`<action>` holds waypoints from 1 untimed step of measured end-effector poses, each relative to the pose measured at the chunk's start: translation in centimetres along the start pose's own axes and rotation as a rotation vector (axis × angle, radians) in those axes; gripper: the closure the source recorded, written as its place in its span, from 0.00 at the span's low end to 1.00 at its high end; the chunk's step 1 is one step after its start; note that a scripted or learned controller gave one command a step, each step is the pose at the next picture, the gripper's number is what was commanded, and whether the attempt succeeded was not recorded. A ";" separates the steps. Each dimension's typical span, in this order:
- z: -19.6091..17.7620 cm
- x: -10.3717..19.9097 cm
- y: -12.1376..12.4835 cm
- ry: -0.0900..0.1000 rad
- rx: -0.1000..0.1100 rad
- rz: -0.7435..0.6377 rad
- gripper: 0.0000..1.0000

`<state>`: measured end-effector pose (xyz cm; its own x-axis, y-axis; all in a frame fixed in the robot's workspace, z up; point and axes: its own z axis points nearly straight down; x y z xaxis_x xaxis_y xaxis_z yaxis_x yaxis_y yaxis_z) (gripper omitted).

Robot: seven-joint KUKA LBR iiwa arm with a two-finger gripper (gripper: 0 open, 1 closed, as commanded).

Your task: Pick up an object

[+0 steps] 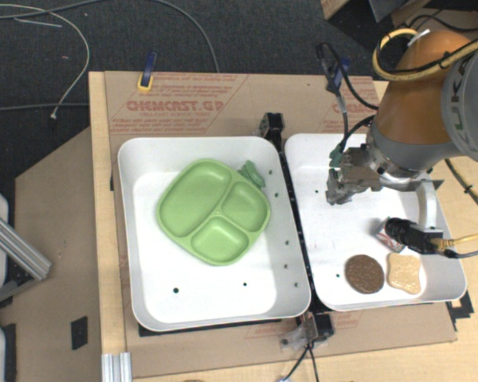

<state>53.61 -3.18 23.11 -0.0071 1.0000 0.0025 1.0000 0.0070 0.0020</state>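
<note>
**A:** What's the pick, and where from the tool?

**B:** Nothing picked yet. Nearest candidates are a brown disc and a tan piece. Both lie flat in the same bin the tool hangs over. They sit toward the front rim from the tool and slightly to the arm's side, apart from it. The two are just beside each other; can't tell whether they touch.

**A:** Tool state?

**B:** Can't tell whether it's apart or together from this angle. I see nothing clamped in it.

**A:** So which step?

**B:** I judge it as the approach, before any grasp. The next move would be to travel toward the front rim, centre over one item and come straight down. Both items are low and flat, so the bite would have to be near the bin floor. The disc has more bare floor around it on the side away from the tan piece.

**A:** Further out?

**B:** The other bin, on the side of the tool away from the arm, holds a green divided plate. A small green piece lies at the plate's edge nearest the tool. Both bins sit on a counter covered in printed cardboard. A blue clip is on its far edge. Around it is dark floor with loose cables.
</note>
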 end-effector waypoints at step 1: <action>0.1 5.9 0.4 0.000 0.002 0.000 1.00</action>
<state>54.00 2.70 23.06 -0.0074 1.0000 0.0028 1.0000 0.0074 0.0004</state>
